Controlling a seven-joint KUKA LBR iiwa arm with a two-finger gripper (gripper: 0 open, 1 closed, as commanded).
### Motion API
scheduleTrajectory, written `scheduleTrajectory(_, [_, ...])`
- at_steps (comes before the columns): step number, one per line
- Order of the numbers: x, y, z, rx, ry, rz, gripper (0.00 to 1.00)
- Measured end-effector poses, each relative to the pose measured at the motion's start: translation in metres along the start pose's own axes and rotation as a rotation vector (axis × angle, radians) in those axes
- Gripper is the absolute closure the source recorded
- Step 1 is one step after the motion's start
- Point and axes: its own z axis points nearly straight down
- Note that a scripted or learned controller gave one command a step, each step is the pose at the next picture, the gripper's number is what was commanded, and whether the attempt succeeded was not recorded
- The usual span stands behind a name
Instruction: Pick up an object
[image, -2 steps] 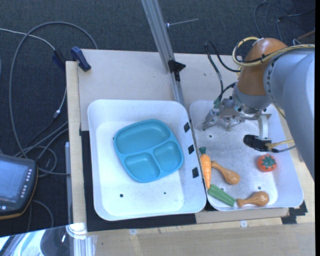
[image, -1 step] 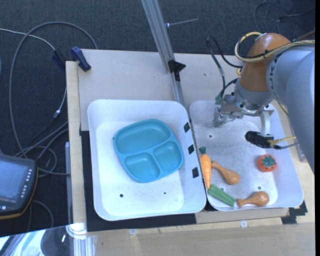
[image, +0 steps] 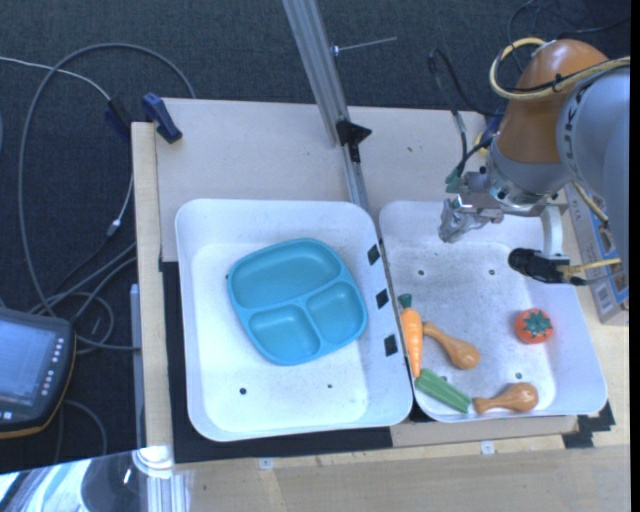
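**Arm above the right bin, toy food along its near edge**

Camera view, looking down at a slant. Two shallow white bins side by side on a pale bench. The left bin (image: 200, 300) holds a blue divided plate (image: 297, 300) with three compartments, lying flat and a little turned, roughly central.

The right bin (image: 470, 290) carries the loose pieces, all toward its near half. An orange carrot (image: 411, 340) with a green top lies against the bin's left wall, pointing lengthwise toward the near edge. Just right of it, a tan drumstick (image: 452, 347), set at an angle and close to the carrot. A green vegetable piece (image: 441, 391) lies at the near left corner, just below the carrot's tip. A second tan drumstick (image: 510, 399) lies beside it along the near rim. A red tomato (image: 534, 326) with a green stalk sits apart near the right wall.

The grey arm with its orange band comes in from the right. The gripper (image: 458, 222) hangs over the far part of the right bin, well apart from every object. Fingers small and dark against the metal; cannot tell whether spread or pressed together. Nothing seen between them.

A metal pole (image: 325, 85) runs up between the bins at the far side.
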Motion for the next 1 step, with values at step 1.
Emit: scheduleTrajectory(1, [-0.0014, -0.0009, -0.0653, -0.002, -0.001, -0.001, 1.0])
